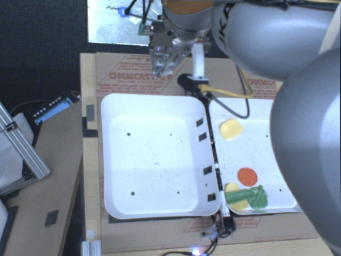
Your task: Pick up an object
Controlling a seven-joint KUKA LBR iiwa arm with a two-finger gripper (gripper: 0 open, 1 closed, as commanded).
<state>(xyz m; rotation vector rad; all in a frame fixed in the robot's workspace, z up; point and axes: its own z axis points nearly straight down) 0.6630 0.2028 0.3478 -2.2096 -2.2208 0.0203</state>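
In the right bin [277,207] lie a pale yellow lump [231,128], a red-orange disc [247,176], and a green piece [251,196] resting over a yellow piece [233,190] near the bin's front left corner. My gripper [163,65] hangs high above the bench's back edge, beyond the far rim of the left bin [112,143], well away from all the objects. Nothing shows between its fingers. The grey arm covers the right part of the right bin.
A black divider strip with clips [210,143] runs between the two bins. A black cable [234,97] loops over the back of the right bin. An aluminium rail [24,148] and a blue-black device [53,108] lie off the bench at left.
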